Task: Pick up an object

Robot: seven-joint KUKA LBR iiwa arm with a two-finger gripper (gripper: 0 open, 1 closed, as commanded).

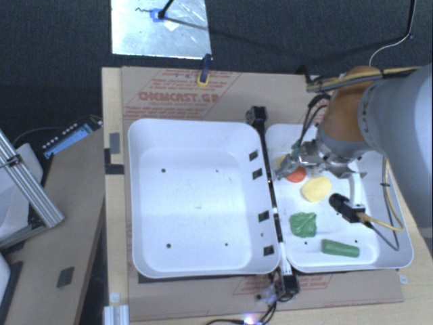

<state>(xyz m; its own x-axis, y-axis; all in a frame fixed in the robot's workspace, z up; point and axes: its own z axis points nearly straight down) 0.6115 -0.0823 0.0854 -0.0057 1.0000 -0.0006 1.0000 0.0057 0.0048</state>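
Two bins: left bin [196,195], right bin [385,249]. Right bin contents: one orange piece [295,176], one yellow lump [316,188], one green blob [303,223], one green stick [339,248]. Arm enters from 3 o'clock; gripper [298,160] over the orange piece at the bin's 10 o'clock. Grip state: cannot tell.

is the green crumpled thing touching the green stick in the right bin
Apart. The camera view shows bare white bin floor between the green crumpled thing and the green stick.
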